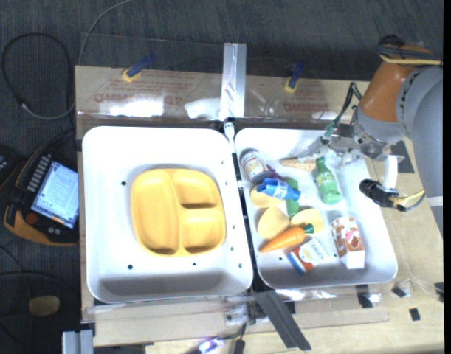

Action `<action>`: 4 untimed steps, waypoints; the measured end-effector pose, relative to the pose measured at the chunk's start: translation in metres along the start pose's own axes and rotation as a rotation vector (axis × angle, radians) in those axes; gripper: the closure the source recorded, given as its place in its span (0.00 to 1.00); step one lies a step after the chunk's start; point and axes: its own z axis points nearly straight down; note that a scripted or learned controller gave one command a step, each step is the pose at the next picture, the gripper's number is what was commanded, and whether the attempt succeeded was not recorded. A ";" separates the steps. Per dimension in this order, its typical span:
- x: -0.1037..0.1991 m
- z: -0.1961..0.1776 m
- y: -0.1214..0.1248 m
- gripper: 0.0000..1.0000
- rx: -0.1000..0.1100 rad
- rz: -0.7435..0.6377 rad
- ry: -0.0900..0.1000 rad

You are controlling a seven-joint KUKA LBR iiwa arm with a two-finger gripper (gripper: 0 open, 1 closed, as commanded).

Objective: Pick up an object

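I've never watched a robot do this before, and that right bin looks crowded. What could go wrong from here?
The toys lie packed together in the right bin: the carrot touches the yellow pieces, so a grab might catch two things or push one aside. The green bottle sits close beneath the gripper and could tip or roll if nudged. The small carton lies near the bin's wall, leaving little room around it.

The right bin [373,268] holds a loose cluster of toy groceries. A green bottle [328,181] lies near the back, beside a pale cone [299,164]. A jar [250,162] lies at the back left, with a blue-and-yellow packet [277,191] just in front. A carrot [284,238] lies tilted below 2 yellow pieces [272,220]. A red-and-white carton [348,243] and a small packet [308,255] lie at the front
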 end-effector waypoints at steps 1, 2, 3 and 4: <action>0.001 -0.015 0.003 1.00 -0.008 -0.003 -0.002; 0.001 -0.010 0.001 0.00 0.000 -0.002 -0.001; 0.001 0.013 -0.050 0.00 0.029 -0.058 0.004; 0.000 0.004 -0.049 1.00 0.026 -0.058 0.004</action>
